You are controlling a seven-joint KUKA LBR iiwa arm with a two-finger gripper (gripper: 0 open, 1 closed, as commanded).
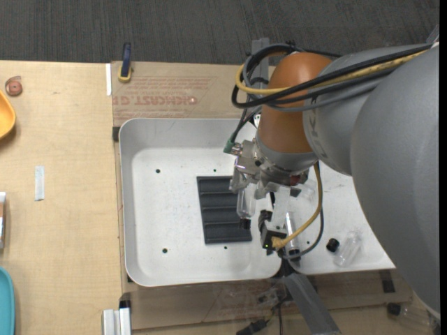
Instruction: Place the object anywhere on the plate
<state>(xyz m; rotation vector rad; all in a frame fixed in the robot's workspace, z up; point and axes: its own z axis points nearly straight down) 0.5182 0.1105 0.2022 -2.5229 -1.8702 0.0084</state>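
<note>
A black ridged rectangular plate point(222, 211) lies flat in the middle of the left white bin point(150, 257). My gripper point(246, 204) hangs over the plate's right edge, below the orange wrist band point(290, 110). I see nothing clearly held in it. A small clear object point(348, 248) lies in the right bin beside a small black piece point(332, 244), both to the right of the gripper. The arm's grey body hides most of the right bin.
Cables loop from the wrist down past the bin's front rim point(209, 279). Left of the bins lies a wooden bench top point(56, 187) with an orange item point(5, 117) and a teal item point(5, 302) at its left edge. A blue clamp point(126, 60) sits behind the bin.
</note>
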